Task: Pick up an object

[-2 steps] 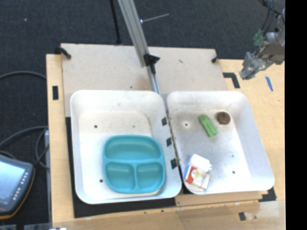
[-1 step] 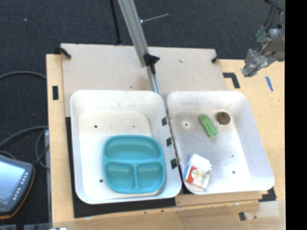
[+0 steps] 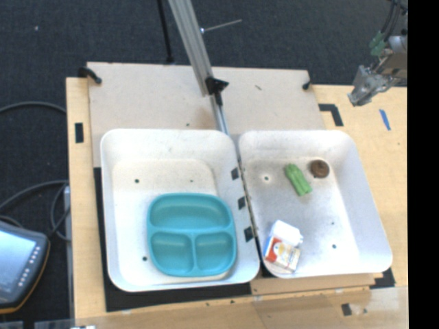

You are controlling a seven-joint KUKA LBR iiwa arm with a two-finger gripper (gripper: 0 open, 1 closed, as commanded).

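Note:
The right bin (image 3: 357, 204) holds three things: a small green block (image 3: 297, 179), a brown round object (image 3: 318, 168) just to its right, and a white and red carton (image 3: 282, 247) lying at the near left corner. My gripper (image 3: 365, 89) hangs at the far right, above the bench and beyond the right bin's back right corner, well away from all three. I see nothing held in it.
In the left bin (image 3: 116, 184) lies a teal divided plate (image 3: 191, 234), towards the front. A slanted metal rail (image 3: 195, 43) rises from between the two bins at the back. A blue mark (image 3: 385, 120) sits on the bench beside the gripper.

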